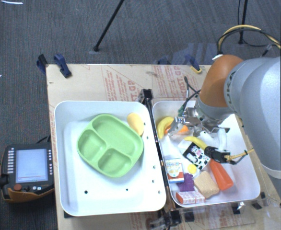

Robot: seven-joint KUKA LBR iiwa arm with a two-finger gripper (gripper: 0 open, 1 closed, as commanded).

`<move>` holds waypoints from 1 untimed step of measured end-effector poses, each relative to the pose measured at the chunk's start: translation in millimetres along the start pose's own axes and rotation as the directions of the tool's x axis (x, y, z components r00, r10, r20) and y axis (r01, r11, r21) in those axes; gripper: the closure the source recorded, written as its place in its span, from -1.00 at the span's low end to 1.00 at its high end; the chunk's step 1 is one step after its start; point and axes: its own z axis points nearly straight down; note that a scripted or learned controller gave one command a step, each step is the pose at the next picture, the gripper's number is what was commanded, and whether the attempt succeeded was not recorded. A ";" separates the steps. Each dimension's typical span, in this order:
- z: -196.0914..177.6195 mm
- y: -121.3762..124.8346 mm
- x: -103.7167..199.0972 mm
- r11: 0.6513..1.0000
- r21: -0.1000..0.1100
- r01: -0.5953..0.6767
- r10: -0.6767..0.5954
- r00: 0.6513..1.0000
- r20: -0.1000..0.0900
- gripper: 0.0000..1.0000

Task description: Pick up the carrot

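Carrot (221,174) lies in the right bin (248,178), toward its near right corner, just right of the sponge (206,184) and near the black-and-white card (197,155). You see the gripper (192,123) farther back in the same bin, down among a banana (164,125) and a clear wrapper, well apart from the carrot; you cannot tell whether it is grasping anything. A small carton (174,169) and a purple piece (188,181) sit left of the sponge. In the left bin (66,176) a green tray (111,144) rests beside a lemon (136,123)
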 end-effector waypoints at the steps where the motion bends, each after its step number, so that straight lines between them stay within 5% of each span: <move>1: -10.0 0.2 -0.3 1.000 0.001 0.002 -0.002 1.000 0.000 1.00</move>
